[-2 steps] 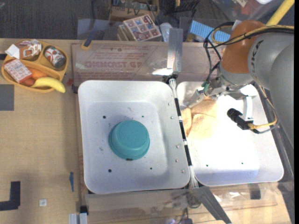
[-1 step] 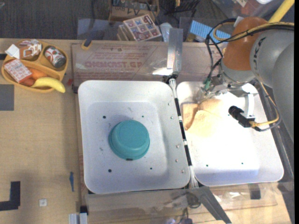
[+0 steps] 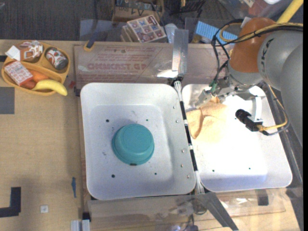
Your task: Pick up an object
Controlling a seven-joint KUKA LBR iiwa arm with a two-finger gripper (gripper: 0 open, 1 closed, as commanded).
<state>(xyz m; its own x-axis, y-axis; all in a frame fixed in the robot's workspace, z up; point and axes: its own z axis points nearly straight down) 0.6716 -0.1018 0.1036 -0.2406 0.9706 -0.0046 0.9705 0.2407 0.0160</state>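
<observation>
Teal bowl (image 3: 134,144), white bins (image 3: 96,100), orange-banded grey arm (image 3: 269,52), yellow banana (image 3: 50,86)

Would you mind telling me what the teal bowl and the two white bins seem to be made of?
The teal bowl, lying upside down in the left bin, looks like moulded plastic: even colour, soft sheen, rounded edge. Both the left bin and the right bin look like thin formed plastic, smooth and glossy with rounded corners, though painted metal cannot be ruled out.

A teal bowl (image 3: 134,144) sits mid-floor in the left bin (image 3: 96,100), open floor all around it. In the right bin (image 3: 269,177), the arm (image 3: 269,57) crowds the far end; the near half lies open.
</observation>
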